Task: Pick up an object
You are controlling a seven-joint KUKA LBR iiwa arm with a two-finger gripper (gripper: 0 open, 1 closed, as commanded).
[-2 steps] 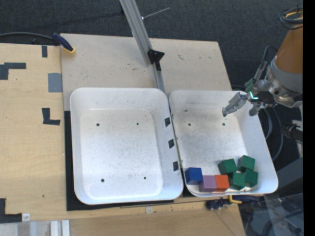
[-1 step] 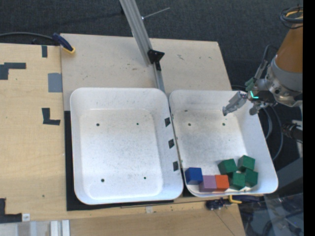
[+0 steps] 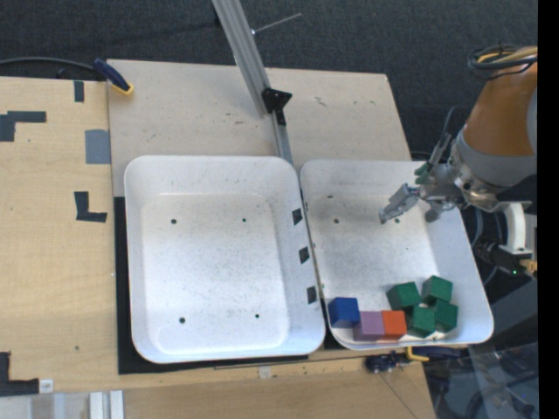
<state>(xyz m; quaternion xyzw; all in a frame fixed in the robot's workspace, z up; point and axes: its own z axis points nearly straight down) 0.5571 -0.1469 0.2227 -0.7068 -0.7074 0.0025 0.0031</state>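
Observation:
Small blocks lie clustered in the near corner of the right bin (image 3: 349, 177): a blue cube (image 3: 343, 311), a purple block (image 3: 372, 324), an orange block (image 3: 394, 323) and several green blocks (image 3: 403, 297). My gripper (image 3: 414, 208) hangs over the far right part of that bin, well away from the cluster. It is open, its fingers (image 3: 397, 204) spread apart with nothing between them. The grey and orange arm (image 3: 498, 129) comes in from the right.
The left bin (image 3: 140, 182) stands beside the right one, their rims touching along the middle. A slanted metal pole (image 3: 249, 55) rises behind the bins. A blue and yellow tool (image 3: 113, 75) lies at the bench's far left.

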